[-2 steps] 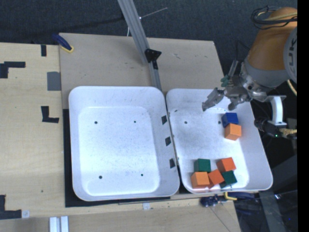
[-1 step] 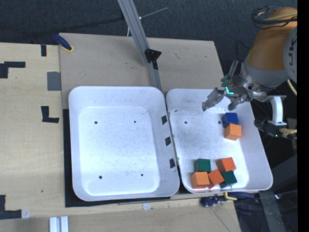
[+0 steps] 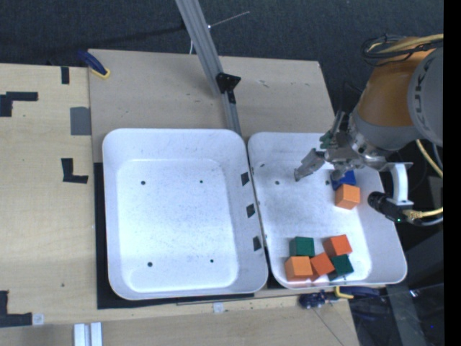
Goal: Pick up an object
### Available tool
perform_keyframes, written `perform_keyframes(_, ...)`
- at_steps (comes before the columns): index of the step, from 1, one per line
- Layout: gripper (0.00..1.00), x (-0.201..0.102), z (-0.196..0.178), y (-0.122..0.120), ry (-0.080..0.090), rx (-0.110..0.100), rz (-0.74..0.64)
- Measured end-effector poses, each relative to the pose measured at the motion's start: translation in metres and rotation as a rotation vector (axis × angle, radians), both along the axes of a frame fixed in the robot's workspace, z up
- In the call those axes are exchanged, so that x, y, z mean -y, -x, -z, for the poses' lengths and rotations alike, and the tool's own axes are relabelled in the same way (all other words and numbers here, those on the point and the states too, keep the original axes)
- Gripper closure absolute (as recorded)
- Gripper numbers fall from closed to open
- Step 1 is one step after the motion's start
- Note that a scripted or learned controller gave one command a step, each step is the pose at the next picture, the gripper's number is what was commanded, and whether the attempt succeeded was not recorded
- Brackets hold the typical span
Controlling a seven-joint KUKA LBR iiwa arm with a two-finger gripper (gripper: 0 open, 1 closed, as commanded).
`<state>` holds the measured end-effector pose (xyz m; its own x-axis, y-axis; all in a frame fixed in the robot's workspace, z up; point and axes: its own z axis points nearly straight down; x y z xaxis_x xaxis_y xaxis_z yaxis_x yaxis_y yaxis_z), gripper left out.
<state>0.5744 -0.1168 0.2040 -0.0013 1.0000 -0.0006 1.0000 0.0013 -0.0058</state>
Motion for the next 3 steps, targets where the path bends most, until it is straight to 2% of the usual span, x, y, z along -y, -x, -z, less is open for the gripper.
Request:
perform_keyframes(1,0.0,-0.003,0.044,-0.001,0.0,0.0,-0.001)
perform_keyframes(2,0.0,-0.004,0.108,-0.005,-0.001,-0.002,-0.001)
perform_keyframes(3,1.0,-0.004,0.094,-0.006,-0.001,0.003,-0.002)
